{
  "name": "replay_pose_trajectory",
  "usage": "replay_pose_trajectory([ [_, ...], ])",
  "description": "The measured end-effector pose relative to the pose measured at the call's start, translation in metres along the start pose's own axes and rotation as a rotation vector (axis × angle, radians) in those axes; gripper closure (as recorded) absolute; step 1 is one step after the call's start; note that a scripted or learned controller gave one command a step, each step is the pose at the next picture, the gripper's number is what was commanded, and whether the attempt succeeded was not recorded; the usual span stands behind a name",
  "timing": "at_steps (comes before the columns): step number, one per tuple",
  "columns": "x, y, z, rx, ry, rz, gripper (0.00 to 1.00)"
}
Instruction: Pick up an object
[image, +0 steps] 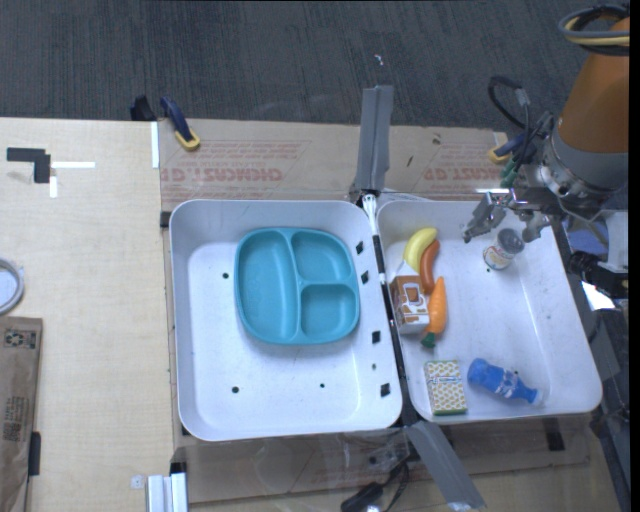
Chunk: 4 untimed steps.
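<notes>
Desk (80, 300): pale wood surface, left and near. Cardboard sheet (270, 165): brown, red lettering, under the bins' far side. Floor (250, 50): dark grey carpet, far. Lighting: even.

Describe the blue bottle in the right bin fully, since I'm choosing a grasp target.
The blue bottle lies on its side near the front of the right bin, its long axis running left to right and tilted slightly. Its body looks like glossy blue plastic, rounded at the left end, with a paler, clear-looking end toward the right. It rests on the bin floor, apart from the patterned packet to its left. Nothing else touches it.
</notes>
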<state>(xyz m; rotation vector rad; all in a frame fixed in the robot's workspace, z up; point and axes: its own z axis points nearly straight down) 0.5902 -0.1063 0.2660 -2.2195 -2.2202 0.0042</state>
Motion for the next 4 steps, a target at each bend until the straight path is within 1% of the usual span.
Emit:
replay_pose_trajectory([
  [1,0.001,-0.006,0.108,0.000,0.000,-0.107,0.00],
  [2,-0.002,-0.056,0.174,-0.004,-0.001,-0.041,0.00],
  [3,-0.003,-0.056,0.166,-0.002,0.000,-0.037,1.00],
  [4,0.045,-0.091,0.034,-0.001,-0.001,0.015,1.00],
])
